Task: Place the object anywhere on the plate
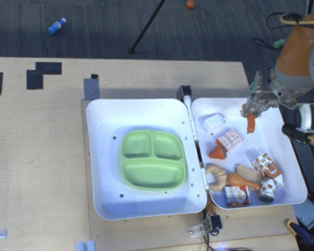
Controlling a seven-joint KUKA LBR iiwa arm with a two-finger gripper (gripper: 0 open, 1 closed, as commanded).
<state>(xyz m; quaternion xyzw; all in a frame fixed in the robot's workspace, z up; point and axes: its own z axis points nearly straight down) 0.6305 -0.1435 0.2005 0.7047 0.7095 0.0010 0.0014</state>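
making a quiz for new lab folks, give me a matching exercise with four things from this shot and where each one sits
Things:
1. green divided plate
2. orange carrot-like piece
3. blue-labelled can
4. small blue object

Places:
A. front edge of the right bin
B. on the dark floor beyond the bench
C. middle of the left bin
D. hanging at the gripper over the right bin

Pairs: 1-C, 2-D, 3-A, 4-B

Two white bins (104, 150), one green plate (152, 159), one gripper (251, 111).
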